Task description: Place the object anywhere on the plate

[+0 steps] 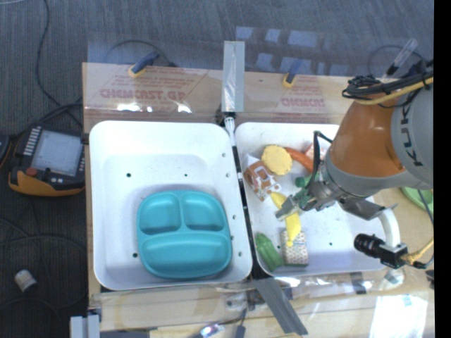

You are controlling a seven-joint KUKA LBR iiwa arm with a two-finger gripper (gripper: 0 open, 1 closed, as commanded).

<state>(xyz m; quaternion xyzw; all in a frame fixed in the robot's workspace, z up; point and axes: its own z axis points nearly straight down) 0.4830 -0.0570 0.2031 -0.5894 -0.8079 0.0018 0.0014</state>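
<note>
A teal plate (pixel 184 231) with three compartments lies in the left bin (pixel 113 146). The right bin (pixel 331 248) holds the toy food: a round yellow piece (pixel 277 160), an orange carrot-like piece (pixel 301 158), a brown and white packet (pixel 260 181), a yellow banana-like piece (pixel 289 221), a green piece (pixel 267 249) and a pale speckled block (pixel 296 248). My gripper (pixel 299 201) hangs low over the middle of the right bin, right above the yellow banana-like piece. The wrist hides what lies under it.
A divider ridge (pixel 239 189) runs between the two bins. The arm's orange band (pixel 366 143) and grey body cover the right bin's far right part. A handheld pendant (pixel 46 160) lies on the floor to the left. Cables trail at the right.
</note>
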